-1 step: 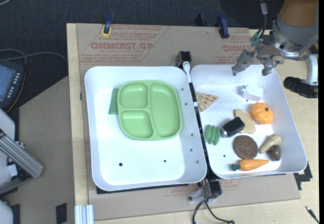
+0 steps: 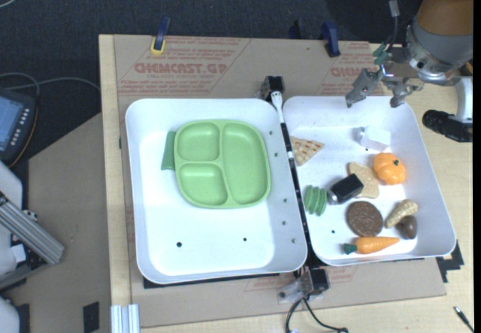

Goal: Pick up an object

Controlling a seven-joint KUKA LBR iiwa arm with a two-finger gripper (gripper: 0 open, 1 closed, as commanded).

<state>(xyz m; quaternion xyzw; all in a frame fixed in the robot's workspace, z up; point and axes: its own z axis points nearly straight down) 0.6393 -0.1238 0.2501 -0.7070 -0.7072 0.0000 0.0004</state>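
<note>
Dark carpet surrounds a bench topped with brown cardboard (image 2: pixel 225 61), on which two shallow white bins sit side by side. At the upper right, the gripper (image 2: pixel 378 91) hangs over the far rim of the right bin (image 2: pixel 428 166), its two fingers spread wide apart with nothing between them. Just below the jaws, on the bin floor, lies a small clear plastic piece (image 2: pixel 370 136), and a little further toward the camera sits an orange pumpkin (image 2: pixel 389 168). Below and to the left of the jaws rests a triangular cracker (image 2: pixel 307 149). Further down from them lie a pale biscuit (image 2: pixel 366 180) touching a black block (image 2: pixel 346 189), a green ridged piece (image 2: pixel 314 200), a round brown cookie (image 2: pixel 364 217), a tan peanut shape (image 2: pixel 402 210) beside a dark brown nut (image 2: pixel 407 228), and a carrot (image 2: pixel 372 245) near the front rim. Well to the left of the jaws, the left bin (image 2: pixel 150 234) holds a green divided tray (image 2: pixel 222 162).
</note>
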